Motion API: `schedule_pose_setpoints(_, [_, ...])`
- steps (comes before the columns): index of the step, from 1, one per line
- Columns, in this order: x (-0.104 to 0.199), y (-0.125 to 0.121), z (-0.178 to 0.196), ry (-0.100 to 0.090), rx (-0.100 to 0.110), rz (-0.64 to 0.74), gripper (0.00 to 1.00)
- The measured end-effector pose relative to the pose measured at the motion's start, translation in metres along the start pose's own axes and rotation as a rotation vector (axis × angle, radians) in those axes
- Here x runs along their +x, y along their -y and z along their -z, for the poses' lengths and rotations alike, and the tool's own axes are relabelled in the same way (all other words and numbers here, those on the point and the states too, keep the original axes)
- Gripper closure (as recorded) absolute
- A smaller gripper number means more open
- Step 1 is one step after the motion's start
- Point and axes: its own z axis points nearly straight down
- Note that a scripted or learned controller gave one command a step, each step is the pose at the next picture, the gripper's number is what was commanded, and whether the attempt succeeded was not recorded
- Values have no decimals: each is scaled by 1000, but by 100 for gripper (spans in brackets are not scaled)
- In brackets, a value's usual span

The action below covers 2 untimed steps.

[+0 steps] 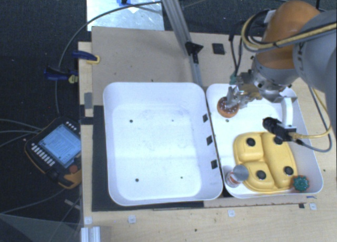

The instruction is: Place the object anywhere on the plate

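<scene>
A yellow plate [265,162] with several hollows lies in the near part of the right bin [310,130]. A small brown round object [227,109] sits in that bin's far left corner, apart from the plate. My gripper [232,100] is right over the brown object, its tip touching or hiding the object's top. The grey arm with its orange band [292,19] reaches in from the upper right.
A small pot with a grey lid [238,174] stands at the plate's near left edge. A teal knob-like thing [300,184] sits at the plate's near right corner. A black fitting with a cable [276,127] hangs above the plate. The left bin [152,141] lies alongside.
</scene>
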Motion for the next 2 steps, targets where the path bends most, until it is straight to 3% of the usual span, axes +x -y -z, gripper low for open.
schedule_pose_setpoints(2, [111,-5,6,-1,-2,1,100])
